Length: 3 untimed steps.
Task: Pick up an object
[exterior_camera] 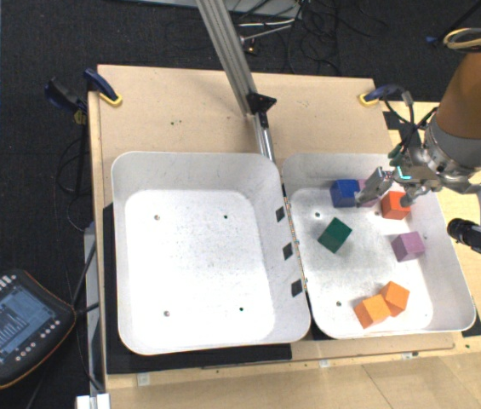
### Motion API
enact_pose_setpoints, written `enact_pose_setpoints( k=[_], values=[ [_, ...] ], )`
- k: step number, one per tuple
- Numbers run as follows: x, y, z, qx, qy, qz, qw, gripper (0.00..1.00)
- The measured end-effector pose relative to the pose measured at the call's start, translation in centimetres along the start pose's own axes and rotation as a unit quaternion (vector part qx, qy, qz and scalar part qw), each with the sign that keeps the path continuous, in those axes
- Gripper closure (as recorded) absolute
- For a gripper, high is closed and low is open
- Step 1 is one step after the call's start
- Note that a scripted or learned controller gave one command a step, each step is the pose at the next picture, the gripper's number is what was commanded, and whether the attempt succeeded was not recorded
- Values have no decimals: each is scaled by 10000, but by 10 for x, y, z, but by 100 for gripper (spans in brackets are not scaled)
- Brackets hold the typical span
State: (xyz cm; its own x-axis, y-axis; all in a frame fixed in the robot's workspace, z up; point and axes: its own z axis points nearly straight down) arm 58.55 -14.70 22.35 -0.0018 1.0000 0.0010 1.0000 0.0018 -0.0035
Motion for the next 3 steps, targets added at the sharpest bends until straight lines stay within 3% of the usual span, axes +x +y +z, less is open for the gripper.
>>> enact_pose_setpoints(
  k=[1, 2, 3],
  values=[
    [0, 1, -2, -19, -5, 2, 10000, 0],
    [-5, 0, 61, 13, -2, 14, 10000, 0],
    [-1, 7, 101, -94, -23, 10, 10000, 0]
  ],
)
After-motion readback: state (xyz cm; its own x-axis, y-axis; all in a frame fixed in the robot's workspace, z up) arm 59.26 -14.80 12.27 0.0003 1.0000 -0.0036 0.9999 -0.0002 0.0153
